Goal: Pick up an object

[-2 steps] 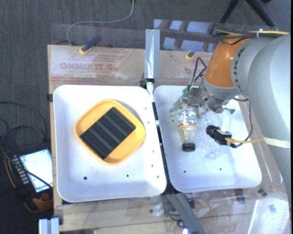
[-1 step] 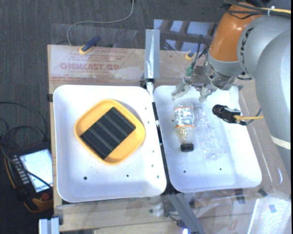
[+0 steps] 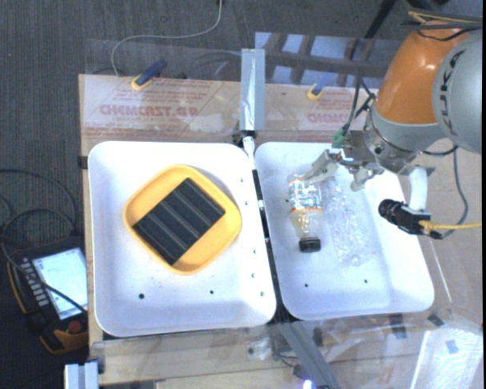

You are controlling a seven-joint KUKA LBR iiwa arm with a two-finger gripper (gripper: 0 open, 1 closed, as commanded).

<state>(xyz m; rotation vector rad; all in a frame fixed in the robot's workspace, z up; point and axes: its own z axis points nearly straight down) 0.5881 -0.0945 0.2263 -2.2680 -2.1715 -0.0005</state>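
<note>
A small clear bottle (image 3: 305, 205) with an orange label and a black cap lies in the right bin (image 3: 405, 286), cap towards the front. Beside it on the right lies a crumpled piece of clear plastic (image 3: 350, 229). My gripper (image 3: 340, 173) hangs over the back of the right bin, just behind the bottle and the plastic. Its two fingers are spread apart, and nothing sits between them. In the left bin (image 3: 113, 298) rests a yellow rounded pad with a black ribbed top (image 3: 181, 219).
A raised divider (image 3: 261, 209) runs between the two bins. A black connector with a yellow cable (image 3: 405, 215) hangs from the arm over the right bin's right side. A handheld screen unit (image 3: 49, 286) lies on the floor at the left.
</note>
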